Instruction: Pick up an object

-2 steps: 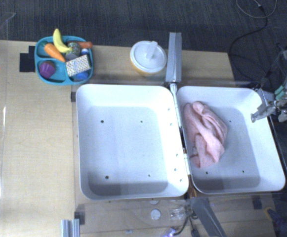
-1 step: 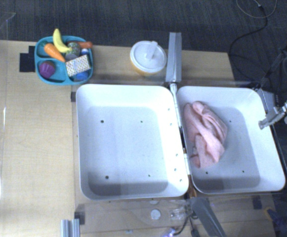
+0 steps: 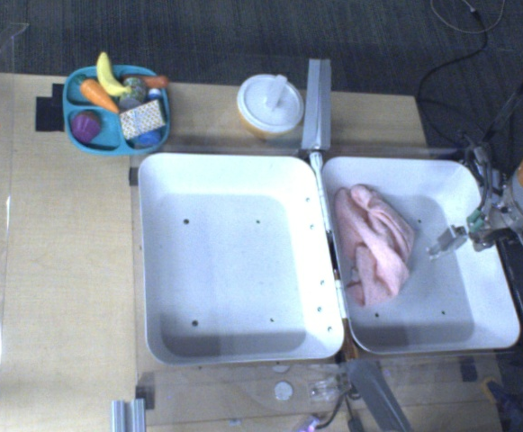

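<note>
Pink cloth (image 3: 374, 244) lay crumpled at the right bin's (image 3: 477, 327) left side. Arm leaned in from the right, gripper (image 3: 453, 238) low, near the cloth but apart; finger state unclear, nothing visibly held. Left bin (image 3: 234, 241), blue tray (image 3: 115, 108), lidded cup (image 3: 270, 104) beyond.

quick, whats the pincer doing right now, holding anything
Pincer: over the right bin, beside the pink cloth and apart from it, holding nothing that can be seen.
</note>
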You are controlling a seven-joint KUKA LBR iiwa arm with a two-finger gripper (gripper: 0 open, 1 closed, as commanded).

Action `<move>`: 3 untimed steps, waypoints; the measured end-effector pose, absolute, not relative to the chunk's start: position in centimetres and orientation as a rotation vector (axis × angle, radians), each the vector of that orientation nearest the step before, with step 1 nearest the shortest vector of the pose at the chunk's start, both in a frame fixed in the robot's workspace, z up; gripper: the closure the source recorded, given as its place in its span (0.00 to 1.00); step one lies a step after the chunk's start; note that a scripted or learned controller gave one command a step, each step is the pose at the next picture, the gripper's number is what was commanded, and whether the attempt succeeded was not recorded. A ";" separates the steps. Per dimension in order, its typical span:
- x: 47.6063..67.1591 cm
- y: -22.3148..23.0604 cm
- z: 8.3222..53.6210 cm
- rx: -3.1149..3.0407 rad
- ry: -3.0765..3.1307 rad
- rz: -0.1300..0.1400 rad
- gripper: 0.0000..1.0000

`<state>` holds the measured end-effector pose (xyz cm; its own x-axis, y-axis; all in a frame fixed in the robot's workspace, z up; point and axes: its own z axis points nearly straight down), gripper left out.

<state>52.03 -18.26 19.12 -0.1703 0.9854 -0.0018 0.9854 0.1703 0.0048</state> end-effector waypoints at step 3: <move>61.2 -6.1 18.7 1.969 2.438 0.010 1.00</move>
